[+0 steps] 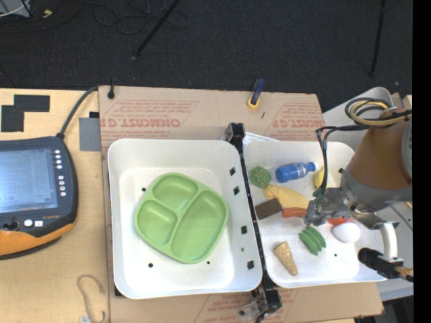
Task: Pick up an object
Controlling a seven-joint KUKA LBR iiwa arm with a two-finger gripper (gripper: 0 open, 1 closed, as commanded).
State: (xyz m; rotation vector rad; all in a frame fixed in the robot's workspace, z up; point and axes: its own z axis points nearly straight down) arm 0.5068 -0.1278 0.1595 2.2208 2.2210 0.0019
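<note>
Gripper [322, 214] low in right bin [269, 274], near its right edge, just above green ridged toy [313, 239]; finger state can't tell.

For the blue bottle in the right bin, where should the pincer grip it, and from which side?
Probably across the middle of the blue bottle, coming straight down. It lies on its side, white cap toward the arm, so its round body offers two opposed flanks across its long axis. The green ball at its base end and the yellow piece below leave those flanks mostly free.
</note>
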